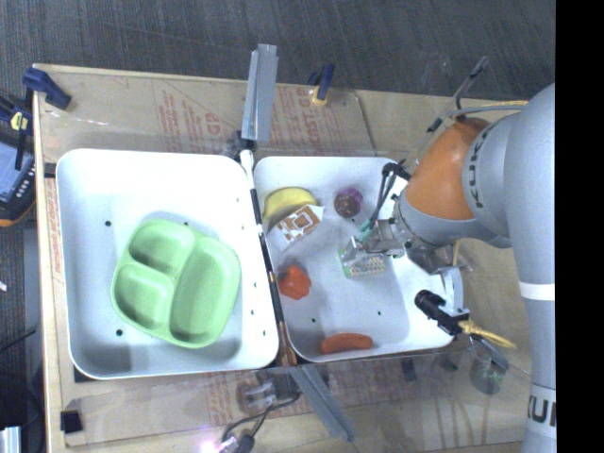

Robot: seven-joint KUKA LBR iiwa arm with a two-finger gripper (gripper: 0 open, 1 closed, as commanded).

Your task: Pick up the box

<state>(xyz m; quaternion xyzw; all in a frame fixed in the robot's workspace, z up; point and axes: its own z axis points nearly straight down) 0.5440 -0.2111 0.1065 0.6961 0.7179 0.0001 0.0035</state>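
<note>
The box is a small orange-and-white carton lying in the right bin, near its upper left corner and touching the lower edge of a yellow banana. My gripper hangs over the middle of the right bin, to the right of the box and slightly nearer the front, apart from it. Nothing shows in its grasp. The grey wrist with the orange band reaches in from the right.
A purple round fruit sits right of the box. A red tomato lies by the bins' divider, an orange sausage-like piece by the front wall. The left bin holds a green divided plate.
</note>
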